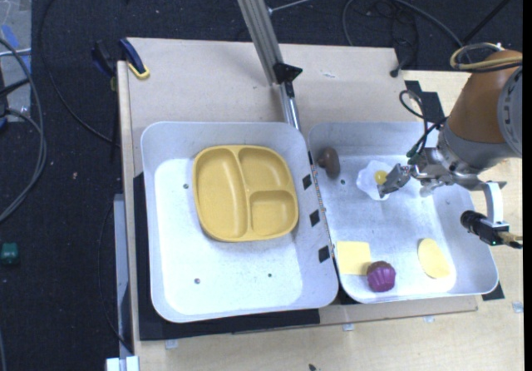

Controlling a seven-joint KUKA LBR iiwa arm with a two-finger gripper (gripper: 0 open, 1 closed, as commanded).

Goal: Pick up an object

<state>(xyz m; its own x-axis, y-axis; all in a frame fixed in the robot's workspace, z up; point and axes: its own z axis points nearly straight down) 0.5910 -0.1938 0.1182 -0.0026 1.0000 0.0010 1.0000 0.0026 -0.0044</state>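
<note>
So there's a wooden table [208,78] with 2 shallow white bins side by side. The left bin [233,278] has a yellow divided tray [245,193] with 3 compartments sitting in its upper middle. The right bin [391,228] holds a brownish lump [330,161] near its top left corner, a yellow square block [352,258] and a purple ball [381,276] just beside each other at the bottom left, plus a pale yellow oval piece [434,258] at the bottom right. The arm [486,116] comes in from the right, and its pincer [392,180] sits low over a small white and yellow thing [374,178] in the upper part of that bin. Can't tell if it's touching.
</note>
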